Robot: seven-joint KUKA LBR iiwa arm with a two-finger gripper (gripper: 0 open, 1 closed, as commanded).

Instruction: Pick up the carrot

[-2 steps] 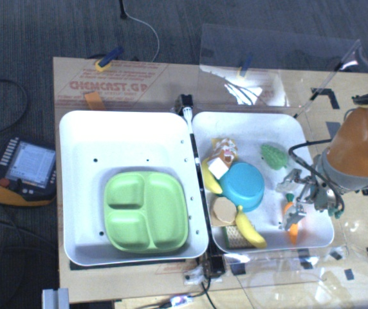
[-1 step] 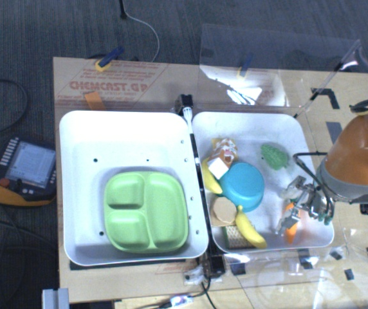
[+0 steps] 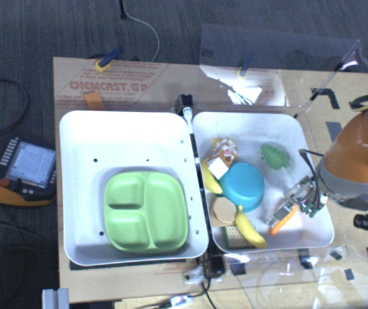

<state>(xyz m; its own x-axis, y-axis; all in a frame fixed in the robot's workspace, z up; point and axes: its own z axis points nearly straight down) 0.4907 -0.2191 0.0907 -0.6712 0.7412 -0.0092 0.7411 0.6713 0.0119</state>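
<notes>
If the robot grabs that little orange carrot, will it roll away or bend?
The small orange carrot looks like stiff toy plastic, so it probably won't bend. Its thin, rounded shape might roll or slip on the smooth white bin.

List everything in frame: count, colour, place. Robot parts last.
carrot: 1, orange, right bin, front right, at the claw
bowl: 1, blue, centre of right bin
bananas: 2, yellow, one at the right bin's front, one left of the bowl
green item: 1, right bin, back right; too small to name
divided plate: 1, light green, left bin, front
bins: 2, white, side by side on the bench
handheld pendant: 1, yellow and grey, on the floor at left
arm: 1, grey with orange band, from the right
claw: 1, over the right bin, at the carrot's upper end
</notes>
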